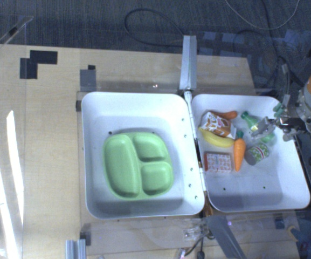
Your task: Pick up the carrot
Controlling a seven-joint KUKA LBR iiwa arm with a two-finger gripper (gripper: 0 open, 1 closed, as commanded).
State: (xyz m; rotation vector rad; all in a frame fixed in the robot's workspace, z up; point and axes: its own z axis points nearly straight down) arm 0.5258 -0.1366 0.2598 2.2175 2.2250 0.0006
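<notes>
Carrot (239, 153) lying in the right bin (284, 196), just down-left of the gripper (267, 124), long axis running near-far with the green top at the far end. Tucked between a banana (216, 139) and a small can (257, 153). Can't tell gripper state from here. Probably needs a short hop left and toward the camera.

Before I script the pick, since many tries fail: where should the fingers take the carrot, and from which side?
Probably the carrot's orange middle, from straight above. It lies flat, green top toward the far rim, tip toward the near one. Close the fingers across its width: the red-and-white packet flanks one side and the small can the other, so gaps are tight.
</notes>
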